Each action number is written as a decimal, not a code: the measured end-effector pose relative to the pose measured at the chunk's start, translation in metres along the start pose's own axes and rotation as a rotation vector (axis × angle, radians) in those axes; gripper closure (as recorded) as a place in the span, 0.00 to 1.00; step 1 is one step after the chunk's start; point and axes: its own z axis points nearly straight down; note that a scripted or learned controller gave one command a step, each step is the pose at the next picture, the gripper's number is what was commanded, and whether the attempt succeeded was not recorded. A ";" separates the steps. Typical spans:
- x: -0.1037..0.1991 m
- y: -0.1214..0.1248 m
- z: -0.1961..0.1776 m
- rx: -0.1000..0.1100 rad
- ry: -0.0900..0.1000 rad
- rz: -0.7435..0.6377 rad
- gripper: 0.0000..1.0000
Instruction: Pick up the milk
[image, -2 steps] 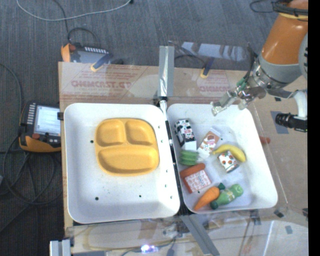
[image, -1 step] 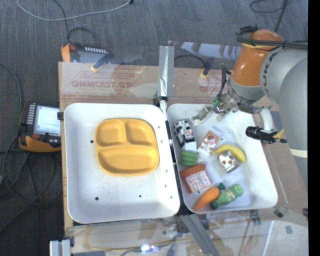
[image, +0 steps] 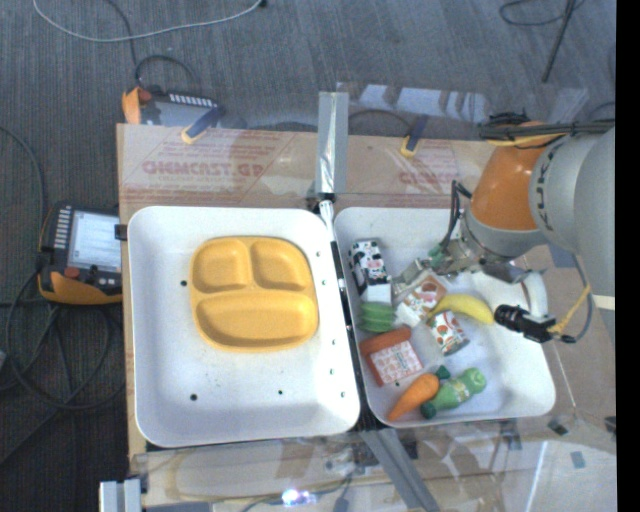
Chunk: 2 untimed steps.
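Note:
The milk is a small carton with black and white cow patches and a white base, lying in the right bin near its left wall at the back. My gripper hangs over the back middle of that bin, below the orange wrist band. It is about a hand's width to the right of the milk, above a small carton with red fruit. Nothing shows between the gripper and the milk.
A yellow divided tray lies in the left bin. Around the milk in the right bin are a green vegetable, a red box, a carrot, a green bottle, a banana and a small can.

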 end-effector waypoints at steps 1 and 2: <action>-0.002 0.001 -0.008 -0.002 -0.002 0.000 1.00; 0.022 -0.049 -0.094 0.014 0.001 0.483 1.00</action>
